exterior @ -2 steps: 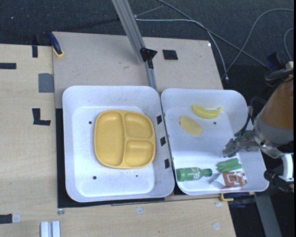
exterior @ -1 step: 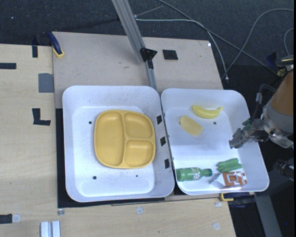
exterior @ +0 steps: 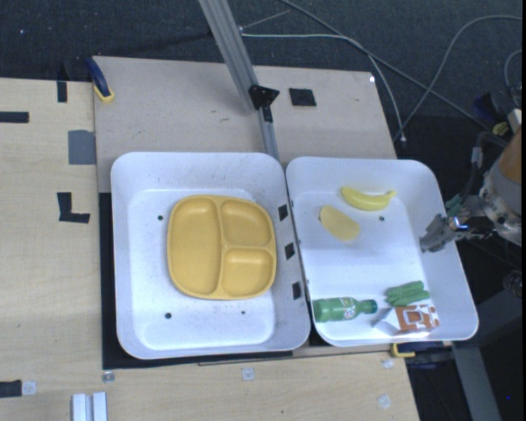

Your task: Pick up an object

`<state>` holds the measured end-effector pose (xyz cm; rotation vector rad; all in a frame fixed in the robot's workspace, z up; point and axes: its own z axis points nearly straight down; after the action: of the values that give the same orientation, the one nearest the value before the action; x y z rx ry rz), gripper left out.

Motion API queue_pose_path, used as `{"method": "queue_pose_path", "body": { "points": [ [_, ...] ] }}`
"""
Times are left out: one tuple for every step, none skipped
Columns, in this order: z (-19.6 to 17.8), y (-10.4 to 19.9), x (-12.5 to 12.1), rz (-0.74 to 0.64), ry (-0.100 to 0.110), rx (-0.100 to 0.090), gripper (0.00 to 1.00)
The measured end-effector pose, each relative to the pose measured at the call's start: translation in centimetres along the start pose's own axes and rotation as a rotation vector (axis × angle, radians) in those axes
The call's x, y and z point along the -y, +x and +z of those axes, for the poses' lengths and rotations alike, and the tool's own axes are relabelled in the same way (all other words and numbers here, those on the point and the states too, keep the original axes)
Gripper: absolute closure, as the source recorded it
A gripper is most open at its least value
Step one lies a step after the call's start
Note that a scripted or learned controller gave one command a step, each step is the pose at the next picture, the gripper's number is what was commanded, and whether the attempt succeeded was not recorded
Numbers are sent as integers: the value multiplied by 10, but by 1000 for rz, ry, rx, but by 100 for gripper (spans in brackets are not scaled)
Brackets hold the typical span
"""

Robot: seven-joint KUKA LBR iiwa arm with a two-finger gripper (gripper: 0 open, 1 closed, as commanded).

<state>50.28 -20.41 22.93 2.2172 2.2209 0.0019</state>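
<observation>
Camera view: gripper [exterior: 435, 238] at right bin's [exterior: 438, 310] right rim; I cannot tell its state.
Advice: I'd target the banana [exterior: 366, 199], well apart from neighbours.

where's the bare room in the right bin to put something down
Bare floor lies mid-bin in the right bin, between the pale yellow slice above and the green bottle below. The near-right corner is crowded: green bundle and orange-white carton. The banana takes the far end.

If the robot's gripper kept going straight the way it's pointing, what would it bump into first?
Probably the right bin's white floor. The gripper points left from the rim; the pale yellow piece lies further along, though depth is unclear.
</observation>
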Motion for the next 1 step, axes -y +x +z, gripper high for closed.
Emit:
{"method": "queue_pose_path", "body": {
  "points": [
    [9, 59, -19, -6, 4, -3, 100]
  ]
}}
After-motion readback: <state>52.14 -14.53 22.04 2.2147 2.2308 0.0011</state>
